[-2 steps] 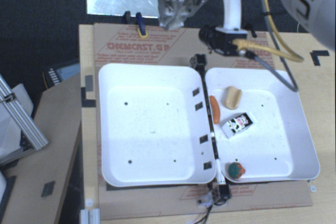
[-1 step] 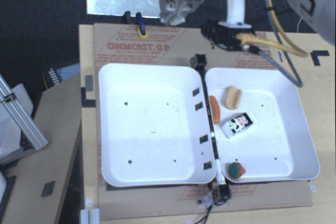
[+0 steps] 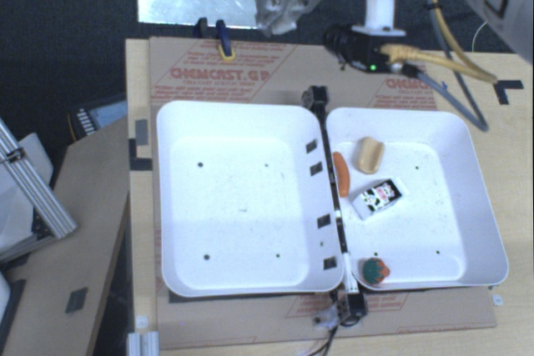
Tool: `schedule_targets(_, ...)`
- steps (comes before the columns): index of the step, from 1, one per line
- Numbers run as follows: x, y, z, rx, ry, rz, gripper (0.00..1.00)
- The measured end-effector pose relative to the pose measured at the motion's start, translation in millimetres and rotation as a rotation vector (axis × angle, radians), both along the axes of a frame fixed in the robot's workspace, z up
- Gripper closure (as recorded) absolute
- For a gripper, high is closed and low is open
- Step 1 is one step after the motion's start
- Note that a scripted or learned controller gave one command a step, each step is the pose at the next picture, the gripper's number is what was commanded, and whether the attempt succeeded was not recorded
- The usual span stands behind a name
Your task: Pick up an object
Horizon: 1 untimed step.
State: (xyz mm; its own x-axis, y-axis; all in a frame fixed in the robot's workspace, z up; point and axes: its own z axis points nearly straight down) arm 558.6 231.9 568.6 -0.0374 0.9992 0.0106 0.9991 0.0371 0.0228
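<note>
Gripper [image 3: 279,12] hangs high beyond the far rim of the two bins, finger state cannot be told, nothing seen in it; below and right of it, in the right-hand shallow white plastic bin [image 3: 476,204], lie a tan rounded bread-like lump [image 3: 370,154], a slim orange carrot-shaped piece [image 3: 340,172], a small black-and-white printed carton [image 3: 380,197] and a small red-and-green strawberry-like ball [image 3: 374,269].

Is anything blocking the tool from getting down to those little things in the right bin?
Nothing visible does. The tool hangs beyond the bins' far edge; the carrot, bread piece, small carton and strawberry lie uncovered.
</note>
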Motion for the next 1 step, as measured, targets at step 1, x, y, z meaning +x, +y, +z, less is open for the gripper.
schedule_targets(1, 0.0, 0.2, 11.7, 0.001, -0.003, 0.003, 1.00)
